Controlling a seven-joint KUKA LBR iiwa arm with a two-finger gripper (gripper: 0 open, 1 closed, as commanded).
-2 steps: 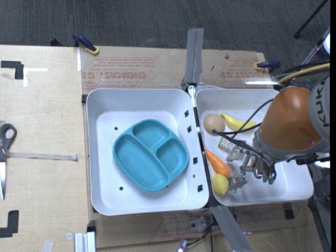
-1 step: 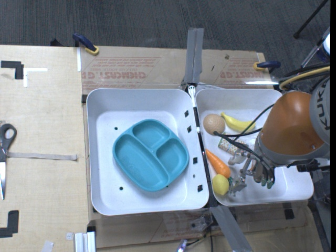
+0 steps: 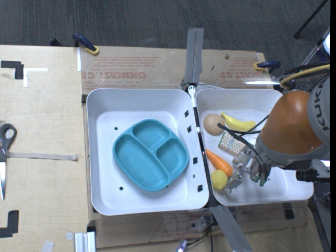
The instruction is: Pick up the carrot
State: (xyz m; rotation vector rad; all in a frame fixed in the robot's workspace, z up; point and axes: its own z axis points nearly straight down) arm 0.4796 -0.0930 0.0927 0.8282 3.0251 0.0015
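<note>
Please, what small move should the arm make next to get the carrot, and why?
Probably shift the pincer a little toward the left of the view, over the carrot's middle, before descending. The carrot lies slanted in the right bin, just left of the pincer. A yellow lemon-like fruit touches its lower end, so aiming at the middle should avoid catching that.

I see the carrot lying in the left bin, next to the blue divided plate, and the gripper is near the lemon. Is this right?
Not quite. The camera view shows the carrot lying in the right bin, between the egg-like ball and the lemon. The blue divided plate sits alone in the left bin. The gripper is indeed near the lemon.
</note>
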